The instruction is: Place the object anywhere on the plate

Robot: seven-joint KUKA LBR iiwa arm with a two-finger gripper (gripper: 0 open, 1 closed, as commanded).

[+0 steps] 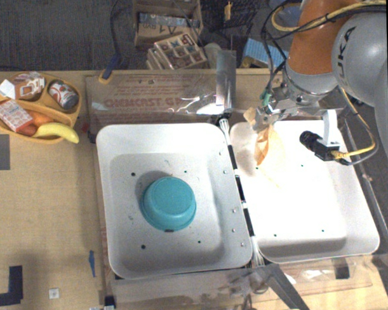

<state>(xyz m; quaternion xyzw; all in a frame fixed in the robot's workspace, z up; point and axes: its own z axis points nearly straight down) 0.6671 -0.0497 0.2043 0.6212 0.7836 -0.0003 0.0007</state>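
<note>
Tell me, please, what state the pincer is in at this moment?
Pincer: over the far left corner of the right bin, with an orange-tan object hanging just beneath it; open or closed cannot be told.

A robotics lab: cables (pixel 284 14) and cardboard boxes (pixel 170 31) clutter behind the bench (pixel 43 207).

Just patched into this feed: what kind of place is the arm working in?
Probably a robotics lab bench: two shallow white bins sit side by side on a wooden bench, a grey arm with an orange band reaches in, and loose cables trail around.
</note>
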